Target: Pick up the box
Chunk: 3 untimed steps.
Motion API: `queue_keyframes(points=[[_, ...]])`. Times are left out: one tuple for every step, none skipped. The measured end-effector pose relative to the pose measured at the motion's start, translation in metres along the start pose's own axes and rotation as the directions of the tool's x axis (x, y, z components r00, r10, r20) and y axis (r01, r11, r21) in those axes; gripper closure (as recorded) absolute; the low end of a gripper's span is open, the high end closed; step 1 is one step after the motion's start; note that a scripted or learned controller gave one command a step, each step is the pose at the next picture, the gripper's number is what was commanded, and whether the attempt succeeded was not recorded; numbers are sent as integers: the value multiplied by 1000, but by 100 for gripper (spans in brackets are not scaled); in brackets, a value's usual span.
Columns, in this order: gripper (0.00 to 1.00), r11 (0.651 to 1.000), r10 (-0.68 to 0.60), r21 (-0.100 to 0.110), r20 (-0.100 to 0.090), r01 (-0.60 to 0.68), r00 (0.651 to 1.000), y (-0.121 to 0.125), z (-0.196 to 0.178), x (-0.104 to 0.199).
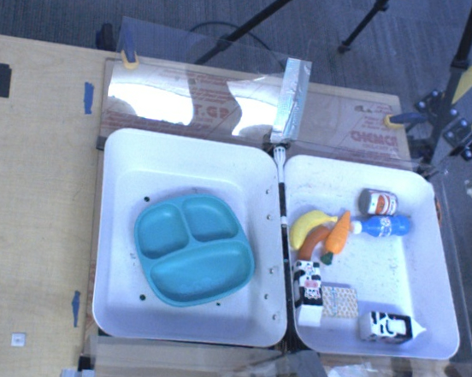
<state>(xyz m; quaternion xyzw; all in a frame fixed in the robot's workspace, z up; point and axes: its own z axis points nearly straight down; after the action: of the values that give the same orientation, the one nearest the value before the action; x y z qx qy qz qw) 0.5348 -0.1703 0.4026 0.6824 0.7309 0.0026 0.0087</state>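
The box (339, 302) lies by the right bin's (441, 279) front edge (spotted carton (308, 281) touching its left, second carton (390, 327) near its right); bare floor lies behind it.

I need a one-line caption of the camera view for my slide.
Two white bins side by side: left bin holds a blue divided plate; right bin holds the box, banana, carrot, can.

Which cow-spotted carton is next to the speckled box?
The black-and-white carton by the divider, left of the speckled box. The other spotted carton lies further right, near the right bin's corner.
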Motion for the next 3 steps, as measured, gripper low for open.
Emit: queue_keyframes(points=[[100, 1000, 0, -4, 3, 0, 1000, 1, -11, -1], [100, 1000, 1, -9, 6, 0, 1000, 2, -22, -3], [100, 1000, 0, -13, 9, 0, 1000, 3, -32, -4]])
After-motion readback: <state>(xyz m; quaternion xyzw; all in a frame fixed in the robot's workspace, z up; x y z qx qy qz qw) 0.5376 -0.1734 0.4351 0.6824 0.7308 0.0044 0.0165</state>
